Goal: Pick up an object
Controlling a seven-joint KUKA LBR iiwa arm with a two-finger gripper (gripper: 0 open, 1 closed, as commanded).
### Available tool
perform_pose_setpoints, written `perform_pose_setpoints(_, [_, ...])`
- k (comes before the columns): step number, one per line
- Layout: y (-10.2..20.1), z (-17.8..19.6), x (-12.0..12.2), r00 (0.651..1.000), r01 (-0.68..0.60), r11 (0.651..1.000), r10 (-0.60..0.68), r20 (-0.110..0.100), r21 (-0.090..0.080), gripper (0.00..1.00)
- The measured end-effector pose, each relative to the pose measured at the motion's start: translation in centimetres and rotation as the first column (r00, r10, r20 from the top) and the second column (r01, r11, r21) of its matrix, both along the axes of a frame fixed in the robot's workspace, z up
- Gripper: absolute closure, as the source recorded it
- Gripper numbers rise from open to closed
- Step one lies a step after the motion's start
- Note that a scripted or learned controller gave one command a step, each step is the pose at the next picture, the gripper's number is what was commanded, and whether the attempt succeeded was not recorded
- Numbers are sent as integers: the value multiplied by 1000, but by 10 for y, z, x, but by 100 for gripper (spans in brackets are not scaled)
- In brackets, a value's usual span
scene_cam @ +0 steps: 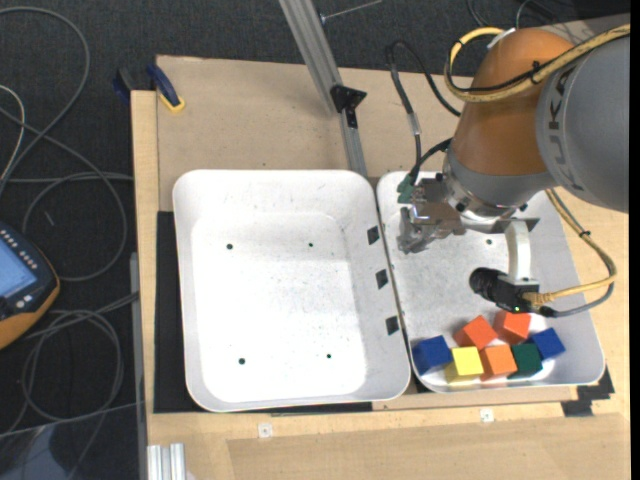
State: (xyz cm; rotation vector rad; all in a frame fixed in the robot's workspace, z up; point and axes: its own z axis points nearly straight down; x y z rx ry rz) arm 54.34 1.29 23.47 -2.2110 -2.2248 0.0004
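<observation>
Orange, yellow, blue and green blocks (pixel 490 348) are bunched at the near edge of the right bin (pixel 575 268). Gripper (pixel 413 236) hangs over that bin's far left corner, well apart from them; can't tell its finger state.

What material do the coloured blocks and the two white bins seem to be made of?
Coloured blocks: probably painted wood or hard plastic; flat saturated colours, crisp edges, little shine. White bins: likely moulded plastic, smooth and faintly glossy, with rounded corners and a rolled rim. Neither is certain from this view.
</observation>
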Motion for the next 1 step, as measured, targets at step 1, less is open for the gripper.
perform_pose_setpoints(1, [51, 13, -15, 1000, -1, 1000, 1, 3, 1, 100])
